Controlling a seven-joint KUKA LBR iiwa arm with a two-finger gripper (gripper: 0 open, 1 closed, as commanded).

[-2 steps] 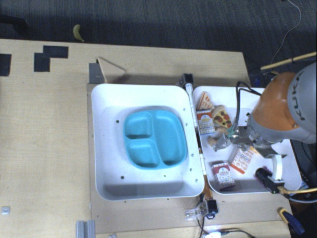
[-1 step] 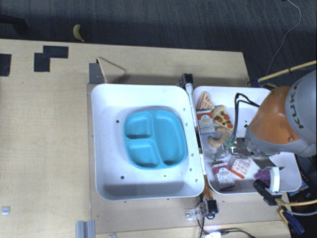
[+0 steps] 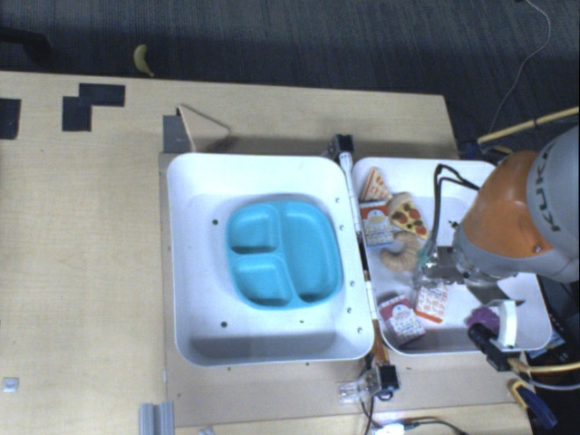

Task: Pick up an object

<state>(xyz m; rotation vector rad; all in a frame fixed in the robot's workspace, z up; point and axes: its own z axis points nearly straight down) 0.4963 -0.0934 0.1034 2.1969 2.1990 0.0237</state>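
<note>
- My arm (image 3: 521,220) reached in from the right, its orange band lying over the right bin (image 3: 536,330).
- My gripper (image 3: 433,271) hung low over the middle of that bin; whether it gripped anything I cannot tell, since the wrist hid much of it.
- Just below the gripper lay a small red and white packet (image 3: 432,304), close to it or touching; I could not see it lifted.
- Left of that packet sat a dark red packet (image 3: 400,318), near the bin's lower left corner.
- A pizza slice (image 3: 408,213) lay in the bin's upper part, with a triangular sandwich piece (image 3: 374,187) above and to its left.
- A white carton (image 3: 375,226) lay beside the pizza slice, against the bin's left wall.
- A tan lumpy piece (image 3: 397,258) rested just left of my gripper.
- A purple item (image 3: 485,317) lay to the lower right, partly under my arm.
- The left bin (image 3: 195,270) held a blue divided tray (image 3: 283,252) with three compartments.
</note>
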